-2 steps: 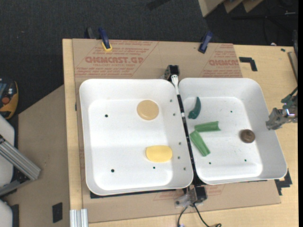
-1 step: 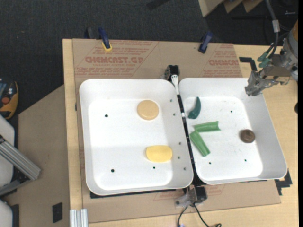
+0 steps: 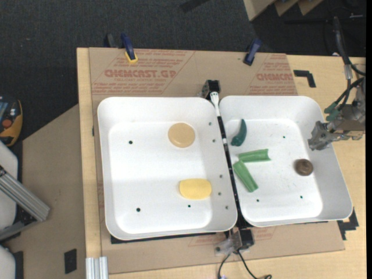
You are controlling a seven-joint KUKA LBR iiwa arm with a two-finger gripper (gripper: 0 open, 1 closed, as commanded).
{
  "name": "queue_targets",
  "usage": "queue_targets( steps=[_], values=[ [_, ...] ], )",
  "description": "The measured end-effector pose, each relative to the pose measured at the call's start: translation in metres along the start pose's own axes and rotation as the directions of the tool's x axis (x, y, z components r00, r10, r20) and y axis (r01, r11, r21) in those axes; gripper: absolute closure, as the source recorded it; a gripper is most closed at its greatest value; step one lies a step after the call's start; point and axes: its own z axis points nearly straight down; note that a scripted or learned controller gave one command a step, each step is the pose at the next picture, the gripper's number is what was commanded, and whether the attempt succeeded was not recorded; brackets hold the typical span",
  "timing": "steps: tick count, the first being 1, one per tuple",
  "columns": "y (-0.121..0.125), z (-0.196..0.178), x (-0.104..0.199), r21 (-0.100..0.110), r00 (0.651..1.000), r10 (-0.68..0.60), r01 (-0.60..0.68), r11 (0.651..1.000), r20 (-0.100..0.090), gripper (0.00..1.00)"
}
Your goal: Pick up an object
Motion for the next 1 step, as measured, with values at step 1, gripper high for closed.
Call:
queue_targets(
  steps=[1],
  values=[
    [0.0744,-0.0369,0.0447,-0.013,1.0,-0.008,0.008,1.0,0.003,1.0]
  ],
)
